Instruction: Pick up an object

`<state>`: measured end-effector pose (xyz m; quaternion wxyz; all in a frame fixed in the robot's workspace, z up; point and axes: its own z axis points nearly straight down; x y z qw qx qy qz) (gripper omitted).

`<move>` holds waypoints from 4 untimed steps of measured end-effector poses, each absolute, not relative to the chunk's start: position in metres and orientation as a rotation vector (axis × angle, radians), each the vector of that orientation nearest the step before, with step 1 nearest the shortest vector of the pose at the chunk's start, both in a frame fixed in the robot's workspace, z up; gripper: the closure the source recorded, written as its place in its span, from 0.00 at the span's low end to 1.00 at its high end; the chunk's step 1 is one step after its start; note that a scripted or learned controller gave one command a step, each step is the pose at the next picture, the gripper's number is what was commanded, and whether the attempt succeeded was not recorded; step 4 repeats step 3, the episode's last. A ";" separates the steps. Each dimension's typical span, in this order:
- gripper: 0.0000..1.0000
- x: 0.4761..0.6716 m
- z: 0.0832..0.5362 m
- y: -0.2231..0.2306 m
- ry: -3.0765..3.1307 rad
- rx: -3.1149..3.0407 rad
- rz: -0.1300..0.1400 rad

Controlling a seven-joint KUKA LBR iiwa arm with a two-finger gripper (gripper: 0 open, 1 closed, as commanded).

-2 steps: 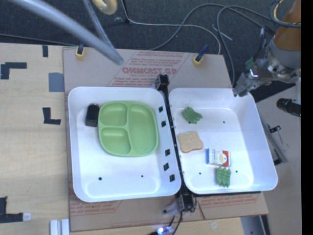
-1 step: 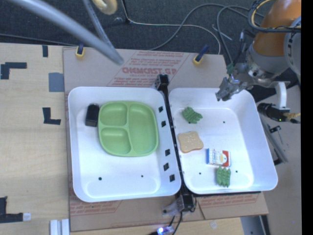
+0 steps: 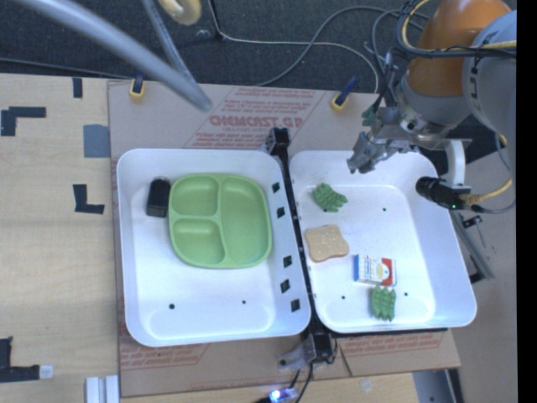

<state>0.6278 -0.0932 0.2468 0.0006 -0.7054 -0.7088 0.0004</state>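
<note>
Bench [image 3: 50,225]: tan top with black tape marks, a cardboard sheet [image 3: 252,112] laid over it under both bins.

Arm [image 3: 457,49]: grey, orange band, reaching in from the right over the far right corner of the right bin.

Left bin [image 3: 138,292]: white, shallow, touching the right bin along the middle seam.

Right bin [image 3: 436,267]: same make.

Green tray [image 3: 220,221]: three compartments, sits in the left bin's upper half, nothing in its wells.

Gripper [image 3: 362,159]: hangs above the right bin's far edge, tips pointing down and left. Nothing between the tips. Whether the fingers are spread or closed I cannot tell from here; they read as one dark mass.

Bread slice [image 3: 325,243]: tan, flat, left-centre of the right bin, near the seam.

Small box [image 3: 373,270]: white with red and blue print, lying flat just right and below the bread.

Black block [image 3: 158,197]: left bin, touching the tray's left rim.

Leafy green piece [image 3: 329,197]: right bin, just above the bread, nearest thing to the gripper but apart from it.

Second green piece [image 3: 383,302]: just below the box, near the front wall.
</note>
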 end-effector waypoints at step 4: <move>1.00 0.636 0.238 0.069 -2.228 -2.214 0.001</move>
